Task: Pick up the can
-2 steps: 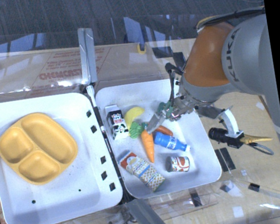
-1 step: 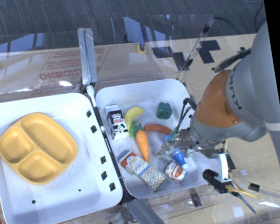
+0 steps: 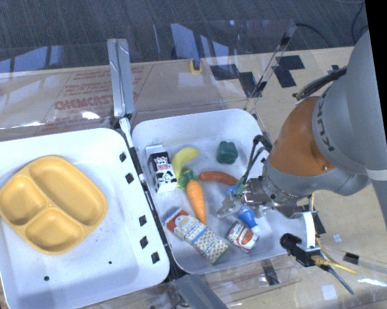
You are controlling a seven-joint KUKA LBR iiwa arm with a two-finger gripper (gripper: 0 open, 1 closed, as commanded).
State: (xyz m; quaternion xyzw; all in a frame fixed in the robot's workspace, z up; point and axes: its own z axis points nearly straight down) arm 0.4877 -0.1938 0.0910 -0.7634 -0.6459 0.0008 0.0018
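The grey arm (image 3: 337,142) reaches over the right-hand white bin (image 3: 196,122), its gripper (image 3: 239,201) low by the near right corner; whether the fingers are spread or closed cannot be told. The can (image 3: 242,235) lies on its side just below, against the patterned carton (image 3: 201,238). Its long axis seems to run diagonally, so I would close across its narrow width, clear of the carton.

Two bins side by side. The left bin (image 3: 25,286) holds a divided plate (image 3: 50,202). In the right bin (image 3: 196,122), a carton (image 3: 161,168) lies left of a banana (image 3: 184,159); a carrot (image 3: 196,199) lies below, a can (image 3: 242,236) nearest the front.
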